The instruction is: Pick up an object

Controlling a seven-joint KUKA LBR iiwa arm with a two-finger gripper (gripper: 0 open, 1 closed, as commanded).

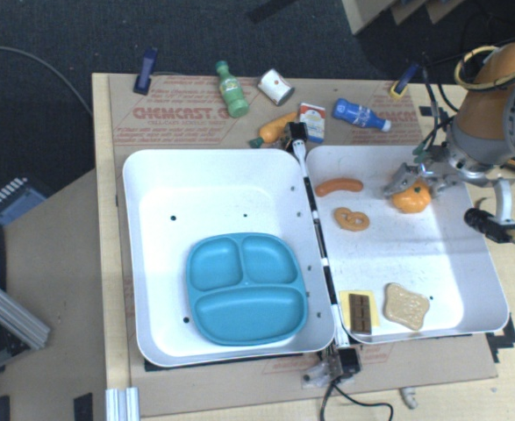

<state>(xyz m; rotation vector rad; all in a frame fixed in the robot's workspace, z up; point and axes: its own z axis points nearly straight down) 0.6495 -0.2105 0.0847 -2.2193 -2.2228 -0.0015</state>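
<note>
The right bin (468, 270) holds an orange fruit (412, 201) near its far right part, a sausage (339, 185), a pretzel (352, 220), a slice of toast (405, 306) and a dark brown bar on a yellow cracker (360, 311). My gripper (412, 181) is low in the right bin, right over the far side of the orange fruit and touching or nearly touching it. The grey arm with its orange band (494, 77) comes in from the upper right.
The left bin (152, 235) carries a blue divided plate (246, 288). Behind the bins on the bench lie a green bottle (232, 89), a white can (275, 86), a blue bottle (361, 115), a small carton (311, 121) and a carrot (275, 130).
</note>
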